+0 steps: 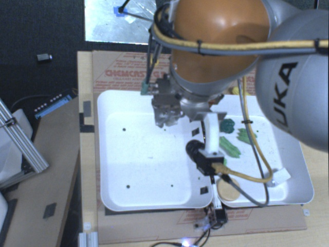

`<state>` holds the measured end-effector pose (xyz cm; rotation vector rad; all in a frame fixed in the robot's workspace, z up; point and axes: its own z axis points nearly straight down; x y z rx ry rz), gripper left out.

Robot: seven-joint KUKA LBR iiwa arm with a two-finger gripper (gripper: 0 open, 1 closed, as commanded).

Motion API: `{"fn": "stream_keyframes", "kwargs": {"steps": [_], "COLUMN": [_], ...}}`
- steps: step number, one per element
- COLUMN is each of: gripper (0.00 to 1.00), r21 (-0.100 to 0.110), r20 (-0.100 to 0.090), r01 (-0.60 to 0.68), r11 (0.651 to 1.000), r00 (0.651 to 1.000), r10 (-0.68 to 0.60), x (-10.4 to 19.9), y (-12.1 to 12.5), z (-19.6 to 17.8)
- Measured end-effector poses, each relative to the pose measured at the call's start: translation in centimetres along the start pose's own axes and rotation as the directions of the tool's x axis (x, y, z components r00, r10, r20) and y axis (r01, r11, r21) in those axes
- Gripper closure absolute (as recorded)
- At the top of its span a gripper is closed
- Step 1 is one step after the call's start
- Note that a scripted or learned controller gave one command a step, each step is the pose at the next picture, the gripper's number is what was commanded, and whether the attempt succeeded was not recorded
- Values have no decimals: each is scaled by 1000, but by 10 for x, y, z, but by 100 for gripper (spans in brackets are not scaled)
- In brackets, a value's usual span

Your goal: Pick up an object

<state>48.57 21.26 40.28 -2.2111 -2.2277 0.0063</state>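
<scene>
My gripper [166, 115] hangs over the far right part of the left white bin [118, 153], close to the wall between the two bins. Nothing shows under it but the bin's floor. In the right bin [300, 181] lie a dark green round thing [226, 124], a long green piece [230, 146] and a light green piece [245, 134], all just right of the gripper. A tan disc [229, 192] rests at that bin's near left corner. The arm's orange band and grey body hide much of the right bin's far side.
A small white thing [281, 176] lies near the right bin's near right side. A bit of yellow [234, 90] peeks out at its far edge. Both bins stand on a cardboard sheet [115, 68]. A metal frame [18, 143] stands at the left.
</scene>
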Motion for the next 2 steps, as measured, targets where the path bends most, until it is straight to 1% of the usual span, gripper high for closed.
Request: {"fn": "stream_keyframes", "kwargs": {"steps": [1, 2], "gripper": [100, 100], "r21": [-7, -16], "r20": [-3, -4], "r01": [-2, -12], "r11": [1000, 1000], "r00": [1000, 1000], "r10": [2, 12], "x": [23, -42], "y": [1, 1], "z": [-12, -100]}}
